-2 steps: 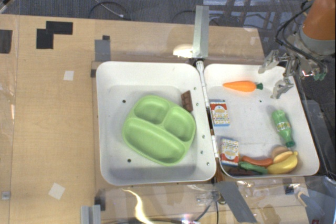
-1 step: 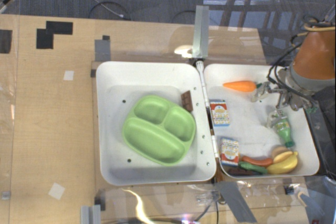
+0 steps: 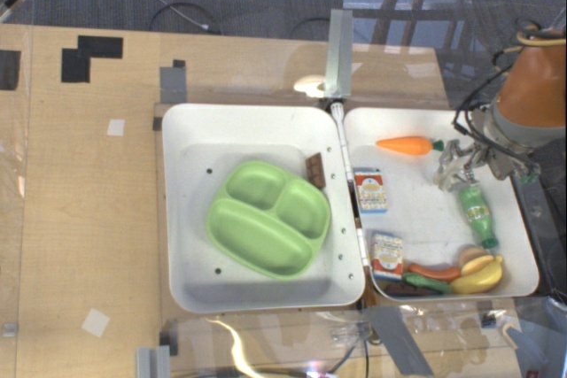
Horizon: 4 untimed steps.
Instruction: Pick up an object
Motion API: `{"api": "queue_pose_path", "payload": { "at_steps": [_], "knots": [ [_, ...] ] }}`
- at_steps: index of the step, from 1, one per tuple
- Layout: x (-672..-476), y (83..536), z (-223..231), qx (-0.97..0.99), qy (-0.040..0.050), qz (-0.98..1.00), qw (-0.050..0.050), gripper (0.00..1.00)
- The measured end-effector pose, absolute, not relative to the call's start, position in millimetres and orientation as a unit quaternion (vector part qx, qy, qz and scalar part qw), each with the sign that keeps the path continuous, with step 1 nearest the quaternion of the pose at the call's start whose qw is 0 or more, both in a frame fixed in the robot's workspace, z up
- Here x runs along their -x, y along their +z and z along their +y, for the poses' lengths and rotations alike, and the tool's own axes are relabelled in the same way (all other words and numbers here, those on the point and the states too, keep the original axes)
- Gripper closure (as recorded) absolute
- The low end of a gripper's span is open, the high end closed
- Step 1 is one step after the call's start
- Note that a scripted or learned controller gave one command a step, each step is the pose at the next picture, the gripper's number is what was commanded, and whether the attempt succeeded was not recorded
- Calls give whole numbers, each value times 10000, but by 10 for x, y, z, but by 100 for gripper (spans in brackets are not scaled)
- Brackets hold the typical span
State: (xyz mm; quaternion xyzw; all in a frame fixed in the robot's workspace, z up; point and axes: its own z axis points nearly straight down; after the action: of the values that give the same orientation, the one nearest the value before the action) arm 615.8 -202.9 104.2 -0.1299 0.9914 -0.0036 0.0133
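- While hanging over the right bin (image 3: 532, 274), sat low by its upper right part: the gripper (image 3: 458, 165), metal fingers (image 3: 449, 162) pointing left and spread apart, nothing seen between them.
- Lay just below those fingers — a green bottle (image 3: 477, 214), on its side, running down and slightly right, its top end close to the gripper; contact could not be told.
- Rested to the gripper's left, near the bin's far wall: an orange carrot (image 3: 403, 146), green tip toward the gripper.
- Stood along the bin's left side: a small red-and-white carton (image 3: 370, 191), and nearer the front a second small carton (image 3: 386, 254).
- Crowded the front right corner — a yellow banana (image 3: 479, 276), with a red and green pepper-like piece (image 3: 431, 274) beside it.
- Held, in the left bin (image 3: 177, 190), a green divided plate (image 3: 267, 218) near the middle and a brown bar (image 3: 314, 172) against the wall shared with the other bin.
- Reached in from the right above all this: the grey arm, orange band (image 3: 535, 88) over the wrist.
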Motion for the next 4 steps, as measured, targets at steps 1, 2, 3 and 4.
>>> {"api": "queue_pose_path", "payload": {
  "at_steps": [1, 2, 3, 4],
  "knots": [
    [-6222, 1254, -1704, 3005, -15, 9538, 54, 100],
    [-5970, 1241, -2065, 4364, -22, 8998, 37, 100],
    [-5128, 917, -1899, 3946, -46, 9188, 63, 100],
    [-5514, 2024, -1462, 3782, -45, 9257, 86, 100]
  ]
}}
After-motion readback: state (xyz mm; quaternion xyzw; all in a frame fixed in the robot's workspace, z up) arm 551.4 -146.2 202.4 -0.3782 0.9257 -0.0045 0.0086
